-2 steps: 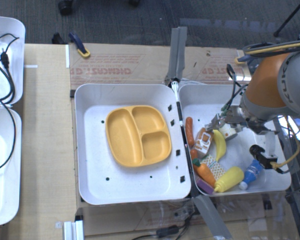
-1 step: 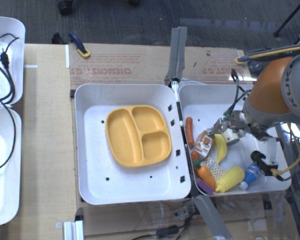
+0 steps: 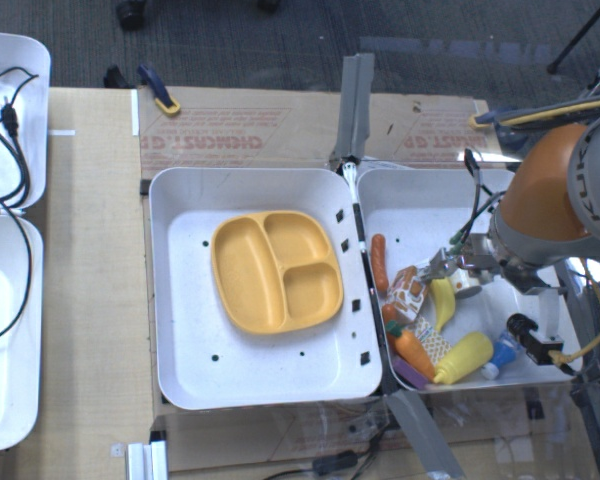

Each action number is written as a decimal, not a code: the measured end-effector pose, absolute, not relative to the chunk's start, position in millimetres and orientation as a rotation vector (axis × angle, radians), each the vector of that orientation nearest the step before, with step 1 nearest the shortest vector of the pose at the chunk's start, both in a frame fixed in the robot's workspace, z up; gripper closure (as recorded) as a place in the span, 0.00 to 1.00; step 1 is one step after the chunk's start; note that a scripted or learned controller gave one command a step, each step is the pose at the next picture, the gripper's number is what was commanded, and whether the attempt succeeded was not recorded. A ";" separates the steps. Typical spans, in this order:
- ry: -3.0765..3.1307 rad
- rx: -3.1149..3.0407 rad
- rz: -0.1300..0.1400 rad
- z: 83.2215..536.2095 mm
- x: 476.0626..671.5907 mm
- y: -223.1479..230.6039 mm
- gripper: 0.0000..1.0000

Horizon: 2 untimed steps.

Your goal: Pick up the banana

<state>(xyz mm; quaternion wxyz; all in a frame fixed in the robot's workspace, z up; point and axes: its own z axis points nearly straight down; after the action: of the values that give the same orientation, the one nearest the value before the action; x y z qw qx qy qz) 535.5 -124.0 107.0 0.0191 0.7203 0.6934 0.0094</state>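
The yellow banana [image 3: 443,305] lies in the right bin [image 3: 420,208], curving from mid-bin down toward the front. My gripper [image 3: 452,270] hangs low over the bin, right at the banana's upper end, with the orange-banded wrist behind it to the right. The gripper body hides where it meets the banana, and the fruit still appears to rest among the other items.
Around the banana lie a red sausage [image 3: 379,261], a brown spotted packet [image 3: 407,291], a carrot [image 3: 413,347], a yellow bottle [image 3: 465,358] and a purple item [image 3: 410,373]. The left bin [image 3: 180,268] holds a yellow divided plate [image 3: 276,270].
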 end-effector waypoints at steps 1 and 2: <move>2.156 2.244 0.020 112.5 533.2 -124.2 1.00; 2.156 2.244 0.020 112.5 533.2 -124.2 0.00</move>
<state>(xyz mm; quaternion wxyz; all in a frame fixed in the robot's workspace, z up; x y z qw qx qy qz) 533.2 -124.2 112.5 0.0149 0.7210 0.6927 0.0065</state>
